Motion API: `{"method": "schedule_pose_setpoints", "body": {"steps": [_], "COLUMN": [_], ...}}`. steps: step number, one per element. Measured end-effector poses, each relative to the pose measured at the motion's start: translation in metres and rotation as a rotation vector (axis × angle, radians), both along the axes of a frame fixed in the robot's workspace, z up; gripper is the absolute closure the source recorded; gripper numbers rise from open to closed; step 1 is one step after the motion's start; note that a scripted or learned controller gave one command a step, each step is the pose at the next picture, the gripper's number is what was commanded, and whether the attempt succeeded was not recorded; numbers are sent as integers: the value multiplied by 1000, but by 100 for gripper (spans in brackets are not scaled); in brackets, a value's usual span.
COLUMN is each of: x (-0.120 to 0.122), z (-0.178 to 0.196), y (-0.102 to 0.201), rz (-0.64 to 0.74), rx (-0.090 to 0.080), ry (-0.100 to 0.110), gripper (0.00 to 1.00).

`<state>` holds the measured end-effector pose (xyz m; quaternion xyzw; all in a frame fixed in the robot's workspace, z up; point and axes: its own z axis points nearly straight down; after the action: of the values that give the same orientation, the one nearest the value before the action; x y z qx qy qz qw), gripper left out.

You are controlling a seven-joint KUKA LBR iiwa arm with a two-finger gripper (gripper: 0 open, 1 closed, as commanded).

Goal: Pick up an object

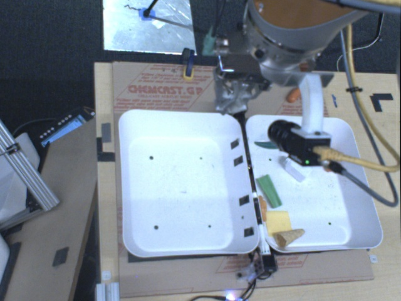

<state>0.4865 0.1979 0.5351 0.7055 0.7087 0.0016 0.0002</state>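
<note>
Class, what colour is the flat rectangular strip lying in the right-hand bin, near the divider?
Green; the strip shows in the camera view, above a yellow block.

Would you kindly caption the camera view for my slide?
Arm's pincer above bins' far edge; green strip, yellow block in right bin.

Down and to the left of my gripper (233, 104) sits the left white bin (182, 187); the right white bin (351, 224) sits down and to its right, and small black clips (239, 160) line the seam between them, straight below me. Both bins rest on a brown cardboard sheet (156, 89) whose red lettering runs just left of my gripper. A yellow-and-blue clamp (187, 64) grips the sheet's far edge, near me, up and to the left. Farther that way lies a shiny foil panel (147, 14). Well off to my left are an aluminium rail (25, 174) and a black device with a blue strip (62, 127).
</note>
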Motion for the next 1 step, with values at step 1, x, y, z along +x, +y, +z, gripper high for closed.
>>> {"method": "schedule_pose_setpoints", "body": {"steps": [1], "x": [0], "z": [0], "y": [23], "rz": [1], "rx": [0], "ry": [0], "gripper": [100]}}
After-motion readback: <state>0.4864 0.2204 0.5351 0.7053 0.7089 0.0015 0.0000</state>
